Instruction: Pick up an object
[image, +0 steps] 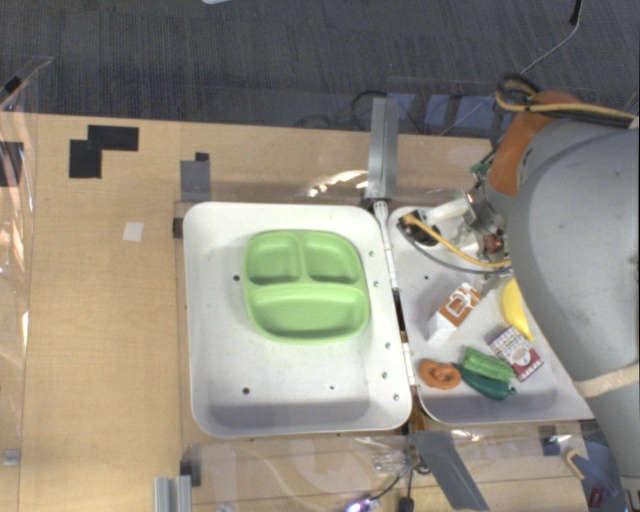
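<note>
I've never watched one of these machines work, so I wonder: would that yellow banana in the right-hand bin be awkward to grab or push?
Probably a little. The banana looks curved and smooth, so it may slip or swivel between two fingers. It seems a plastic toy, likely light and stiff. It lies close by the small red and white packet, so a push might nudge that too.

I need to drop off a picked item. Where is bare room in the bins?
Left bin: bare floor all round the green tray, widest along its near edge. Right bin: crowded by banana, green pepper and packets.
</note>
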